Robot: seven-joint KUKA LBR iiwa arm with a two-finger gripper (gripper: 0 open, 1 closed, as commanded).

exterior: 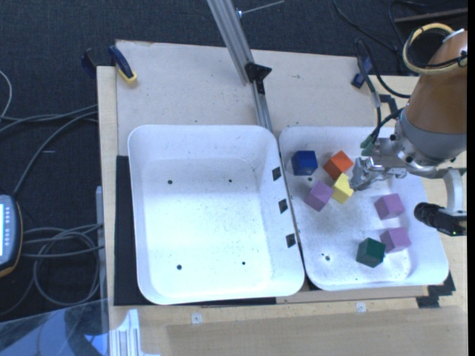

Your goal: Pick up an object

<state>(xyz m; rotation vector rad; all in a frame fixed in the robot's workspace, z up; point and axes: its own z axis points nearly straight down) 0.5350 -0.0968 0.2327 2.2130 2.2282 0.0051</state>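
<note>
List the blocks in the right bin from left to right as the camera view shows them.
Blue block → yellow block → green block. The purple blocks and the orange one overlap these in left-right position, so I leave them out.

You are looking down from one fixed camera set above the bench (185,73), tilted at a slant rather than straight overhead — the bench's far edge sits toward the top of the view and its near edge along the bottom. The camera stands far enough back to take in both white bins whole: the left bin (148,154) fills the middle of the view, well to the left of the gripper (361,175), and the right bin (423,273) lies beneath and around it. The arm (438,87) enters from the right side — its orange band looms large, being closer to the lens. Dark floor and cables (44,147) frame the bench.
</note>
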